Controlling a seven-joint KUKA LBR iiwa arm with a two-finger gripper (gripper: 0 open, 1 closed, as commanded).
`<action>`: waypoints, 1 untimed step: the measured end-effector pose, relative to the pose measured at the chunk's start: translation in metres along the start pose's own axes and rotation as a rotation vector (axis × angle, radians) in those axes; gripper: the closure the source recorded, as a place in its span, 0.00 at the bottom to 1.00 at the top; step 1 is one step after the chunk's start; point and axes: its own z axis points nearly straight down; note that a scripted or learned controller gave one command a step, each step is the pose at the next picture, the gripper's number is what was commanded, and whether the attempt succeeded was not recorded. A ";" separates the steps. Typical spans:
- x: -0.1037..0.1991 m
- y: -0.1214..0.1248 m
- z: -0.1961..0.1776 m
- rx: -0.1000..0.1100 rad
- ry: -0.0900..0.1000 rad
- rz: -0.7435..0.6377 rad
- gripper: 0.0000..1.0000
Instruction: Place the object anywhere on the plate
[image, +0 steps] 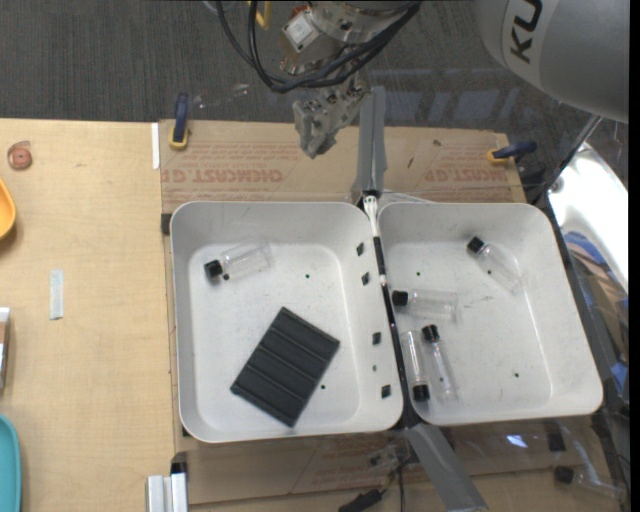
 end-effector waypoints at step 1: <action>-0.020 -0.009 -0.014 0.001 0.000 -0.344 1.00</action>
